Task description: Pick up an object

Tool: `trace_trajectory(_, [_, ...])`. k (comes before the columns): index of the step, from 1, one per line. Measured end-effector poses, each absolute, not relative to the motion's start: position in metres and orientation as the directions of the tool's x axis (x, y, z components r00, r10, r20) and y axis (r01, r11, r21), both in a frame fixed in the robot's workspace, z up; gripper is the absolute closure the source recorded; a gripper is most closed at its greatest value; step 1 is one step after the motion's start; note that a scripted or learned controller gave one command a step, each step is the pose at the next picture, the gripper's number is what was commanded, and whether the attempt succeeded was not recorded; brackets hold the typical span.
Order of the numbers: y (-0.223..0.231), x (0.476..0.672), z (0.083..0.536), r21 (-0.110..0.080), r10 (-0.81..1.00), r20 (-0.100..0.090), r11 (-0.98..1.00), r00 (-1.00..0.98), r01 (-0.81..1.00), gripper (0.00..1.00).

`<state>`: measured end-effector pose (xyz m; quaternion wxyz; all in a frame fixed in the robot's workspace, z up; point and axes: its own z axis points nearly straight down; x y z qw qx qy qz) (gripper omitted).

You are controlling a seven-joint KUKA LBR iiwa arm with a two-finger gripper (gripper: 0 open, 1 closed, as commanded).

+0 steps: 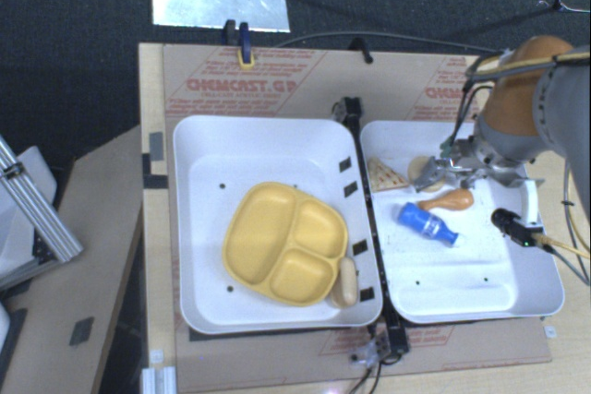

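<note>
Hand [450, 163] sits low over the back part of the right bin [545, 291]. Finger spread cannot be made out at this angle, and nothing is visibly between them, so no hold is claimed.

Nearest candidate: orange-tan drumstick-shaped toy [447, 198], just below the hand toward the front of the bin, almost touching. Long axis roughly across the bin, thin end pointing toward the divider, fat end toward the arm.

Blue bottle [428, 224] lies just beyond the drumstick, further forward; axis diagonal, cap end away from the hand toward the front right.

Left of the hand: tan wedge [386, 174] near the divider.

Left bin [199, 198]: yellow 3-compartment tray [284, 242], well apart.

Judgement: a short descent forward reaches the drumstick; grip across its short axis.
</note>
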<state>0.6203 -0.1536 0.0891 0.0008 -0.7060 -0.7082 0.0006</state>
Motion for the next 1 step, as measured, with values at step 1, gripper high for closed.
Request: trace_trajectory(1, [-0.1534,0.6212,0.0852,0.002,1.0,-0.001,0.003,-0.003,1.0,0.0])
